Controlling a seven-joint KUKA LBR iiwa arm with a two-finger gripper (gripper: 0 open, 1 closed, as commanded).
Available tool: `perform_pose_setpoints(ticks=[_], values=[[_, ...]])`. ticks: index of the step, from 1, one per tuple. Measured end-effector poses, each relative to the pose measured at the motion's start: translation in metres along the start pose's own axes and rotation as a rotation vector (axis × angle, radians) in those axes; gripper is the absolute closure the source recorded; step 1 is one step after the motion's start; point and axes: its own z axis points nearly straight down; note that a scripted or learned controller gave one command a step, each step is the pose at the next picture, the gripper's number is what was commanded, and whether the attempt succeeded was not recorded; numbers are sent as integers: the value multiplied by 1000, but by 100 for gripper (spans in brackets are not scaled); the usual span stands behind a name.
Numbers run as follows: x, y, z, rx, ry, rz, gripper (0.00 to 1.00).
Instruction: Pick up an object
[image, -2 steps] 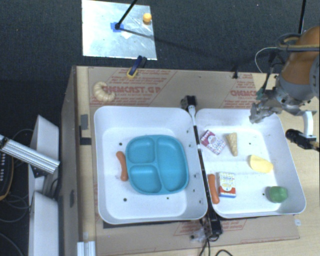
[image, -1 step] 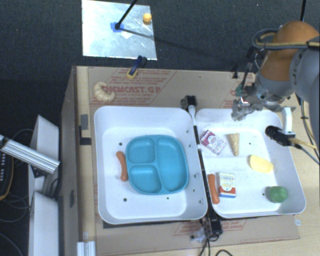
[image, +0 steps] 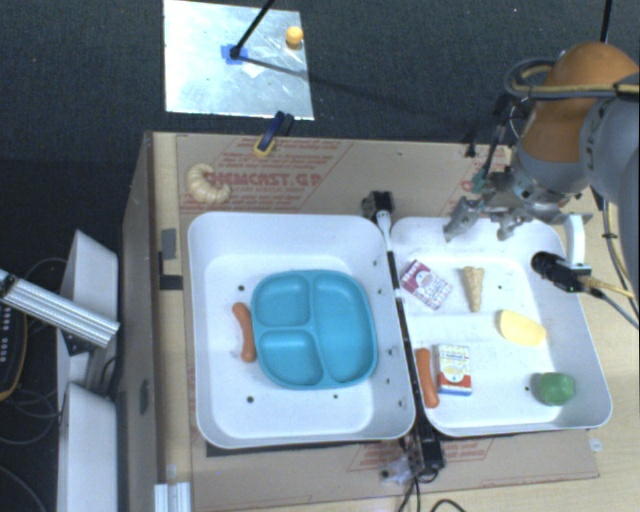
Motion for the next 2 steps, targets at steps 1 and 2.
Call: perform_pose_setpoints(ticks=[1, 2], values=[[-29, -16, 90, 3, 0, 3, 0], [-29, -14, 78, -3, -1, 1, 100]])
